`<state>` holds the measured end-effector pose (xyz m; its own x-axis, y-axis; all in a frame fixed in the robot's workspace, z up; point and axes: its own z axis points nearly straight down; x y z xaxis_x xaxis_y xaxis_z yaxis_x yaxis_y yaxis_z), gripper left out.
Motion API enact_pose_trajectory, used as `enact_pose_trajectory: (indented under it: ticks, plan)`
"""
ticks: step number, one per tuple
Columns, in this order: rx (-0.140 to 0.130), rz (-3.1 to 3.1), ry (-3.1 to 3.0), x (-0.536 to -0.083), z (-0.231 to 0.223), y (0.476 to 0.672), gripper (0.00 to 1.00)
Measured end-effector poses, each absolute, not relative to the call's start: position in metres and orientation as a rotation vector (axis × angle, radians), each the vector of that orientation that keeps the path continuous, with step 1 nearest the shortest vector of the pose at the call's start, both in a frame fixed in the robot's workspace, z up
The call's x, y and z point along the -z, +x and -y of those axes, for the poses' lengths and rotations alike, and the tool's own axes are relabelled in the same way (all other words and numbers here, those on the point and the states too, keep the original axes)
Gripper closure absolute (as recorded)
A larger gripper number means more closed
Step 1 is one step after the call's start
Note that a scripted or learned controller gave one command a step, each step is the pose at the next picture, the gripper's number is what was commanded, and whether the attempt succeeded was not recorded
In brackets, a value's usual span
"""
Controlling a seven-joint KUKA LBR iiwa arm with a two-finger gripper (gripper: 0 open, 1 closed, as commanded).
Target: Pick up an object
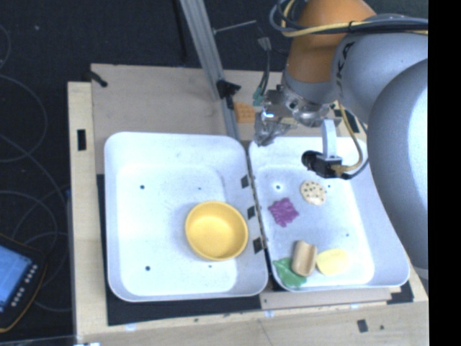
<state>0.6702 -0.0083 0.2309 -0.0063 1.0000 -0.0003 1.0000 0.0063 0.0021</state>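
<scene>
Gripper [265,132] over right bin's [360,215] far-left corner, jaws' state unclear, purple object [283,211] mid-bin, yellow bowl [215,230] in left bin [130,193]

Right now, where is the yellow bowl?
The yellow bowl sits in the left bin, near its front right corner, close to the divider. The purple thing lies just across the divider in the right bin.

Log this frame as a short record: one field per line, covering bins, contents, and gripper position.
left bin: holds a yellow bowl, upright
right bin: holds five small items
upper items: speckled cookie, purple piece
lower items: tan cylinder beside yellow lump, green piece at the front corner
gripper: above the back end of the divider between the bins, holding nothing visible
fingers: state unclear
</scene>
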Motion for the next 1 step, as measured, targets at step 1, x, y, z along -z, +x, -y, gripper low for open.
enact_pose_trajectory:
  ticks: [1]
  plan:
    - [-0.005,-2.231,2.212,-0.2459,-0.0476,0.6700,1.00]
